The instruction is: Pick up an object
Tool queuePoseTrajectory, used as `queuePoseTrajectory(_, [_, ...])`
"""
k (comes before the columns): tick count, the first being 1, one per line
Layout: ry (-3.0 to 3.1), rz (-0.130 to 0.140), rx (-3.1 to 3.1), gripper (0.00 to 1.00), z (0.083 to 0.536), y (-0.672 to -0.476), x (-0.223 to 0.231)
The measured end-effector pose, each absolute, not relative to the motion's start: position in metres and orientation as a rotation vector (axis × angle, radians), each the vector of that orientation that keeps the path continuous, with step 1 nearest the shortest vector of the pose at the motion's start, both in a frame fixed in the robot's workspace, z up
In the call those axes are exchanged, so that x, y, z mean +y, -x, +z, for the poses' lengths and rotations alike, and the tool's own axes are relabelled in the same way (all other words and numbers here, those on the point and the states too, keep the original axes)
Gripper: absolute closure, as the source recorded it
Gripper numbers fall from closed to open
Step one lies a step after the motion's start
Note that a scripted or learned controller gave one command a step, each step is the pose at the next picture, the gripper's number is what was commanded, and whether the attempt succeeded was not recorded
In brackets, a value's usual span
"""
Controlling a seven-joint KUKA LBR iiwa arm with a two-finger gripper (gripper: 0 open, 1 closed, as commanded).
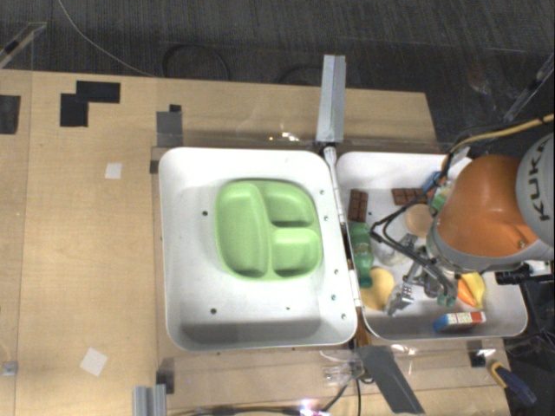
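Observation:
The right bin [381,176] holds several small items. Low over its front half hangs my gripper [405,293], beneath the arm's orange band [481,206]. Just left of the gripper lies a yellow rounded item [374,294], with a green item [360,255] behind it. A brown bar [357,204] and a second brown piece [406,196] lie at the back, and a tan round item [419,221] sits near them. To the gripper's right are a yellow-orange item [473,289] and a small red, white and blue box [458,320]. The arm hides the bin's right part.
The left bin [186,232] holds a green divided plate [266,230]. A metal post [332,102] stands behind the wall between the two bins. Black cables [395,232] loop off the wrist over the right bin.

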State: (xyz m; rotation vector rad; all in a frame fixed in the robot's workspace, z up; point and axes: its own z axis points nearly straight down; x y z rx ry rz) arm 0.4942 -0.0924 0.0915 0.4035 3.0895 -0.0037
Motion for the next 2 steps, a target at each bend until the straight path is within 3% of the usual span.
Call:
queuePoseTrajectory(1, [-0.476,-0.002,3.084,0.0,0.091,-0.493,-0.146])
queuePoseTrajectory(2, [-0.619,-0.004,3.06,0.0,0.091,-0.499,-0.126])
